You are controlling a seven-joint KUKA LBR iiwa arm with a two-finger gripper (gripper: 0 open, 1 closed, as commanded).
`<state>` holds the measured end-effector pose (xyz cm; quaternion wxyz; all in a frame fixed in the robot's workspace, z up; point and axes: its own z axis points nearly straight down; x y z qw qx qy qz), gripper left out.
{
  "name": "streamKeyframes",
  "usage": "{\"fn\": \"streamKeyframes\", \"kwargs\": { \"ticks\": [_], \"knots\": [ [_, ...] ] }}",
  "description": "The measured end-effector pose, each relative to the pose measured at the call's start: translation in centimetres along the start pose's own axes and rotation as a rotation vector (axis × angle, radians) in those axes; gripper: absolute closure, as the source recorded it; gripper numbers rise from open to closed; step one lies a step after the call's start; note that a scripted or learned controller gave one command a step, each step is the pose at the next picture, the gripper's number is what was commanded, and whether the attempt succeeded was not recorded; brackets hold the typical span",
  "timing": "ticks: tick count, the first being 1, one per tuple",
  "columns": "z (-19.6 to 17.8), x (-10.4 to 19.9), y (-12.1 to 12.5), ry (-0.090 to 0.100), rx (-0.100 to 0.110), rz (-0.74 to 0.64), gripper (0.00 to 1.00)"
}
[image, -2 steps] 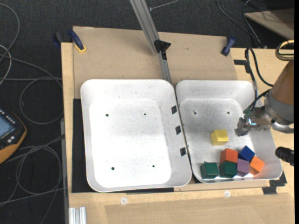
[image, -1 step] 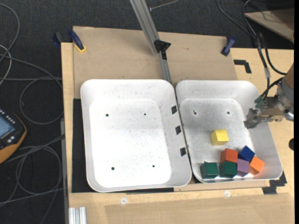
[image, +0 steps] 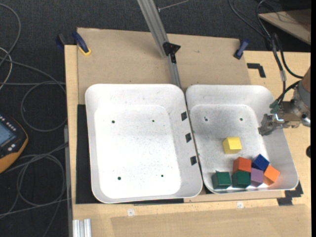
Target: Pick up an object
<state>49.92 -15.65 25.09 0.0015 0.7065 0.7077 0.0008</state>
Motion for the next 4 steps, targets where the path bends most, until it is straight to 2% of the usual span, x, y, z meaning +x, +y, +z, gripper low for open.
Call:
{"fn": "streamKeyframes", "kwargs": {
  "ticks": [1,2,3,4],
  "knots": [
    [-0.6,5.1,2.7,0.002,-0.001,-0.006,1.00],
    [-0.8,8.6,5.9,0.002,-0.001,-0.005,1.00],
    [-0.4,14.2,9.0,0.002,-0.001,-0.006,1.00],
    [1.1,18.5,11.7,0.002,0.000,-0.004,1.00]
  ]
}}
